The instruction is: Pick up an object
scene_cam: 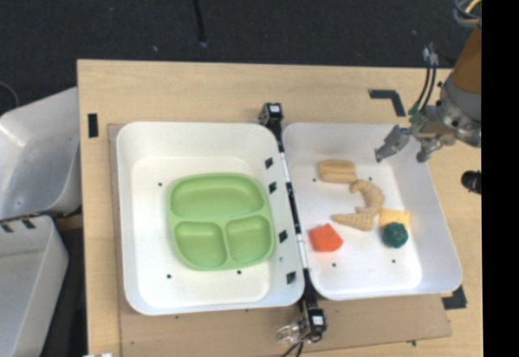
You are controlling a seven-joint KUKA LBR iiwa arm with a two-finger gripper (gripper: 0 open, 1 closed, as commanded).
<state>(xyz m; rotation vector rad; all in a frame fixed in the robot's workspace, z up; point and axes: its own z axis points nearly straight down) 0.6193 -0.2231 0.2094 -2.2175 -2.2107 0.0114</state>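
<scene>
From my remote seat, the gripper (408,145) is hanging over the far right corner of the right bin (438,266), fingers spread apart with nothing between them. All the pickable stuff sits in that same bin, nearer the camera than the fingers and to their left. Closest to it is the tan bread roll (336,170), down-left of the fingertips. Further toward me there's a croissant-looking piece (371,192), then an ice cream cone (358,221) touching it, a yellow block (395,217) just beside the cone, a dark green ball (395,235) against that block, and an orange-red block (325,238) off left. Way left, the other bin (130,185) holds a green divided plate (220,220).
</scene>
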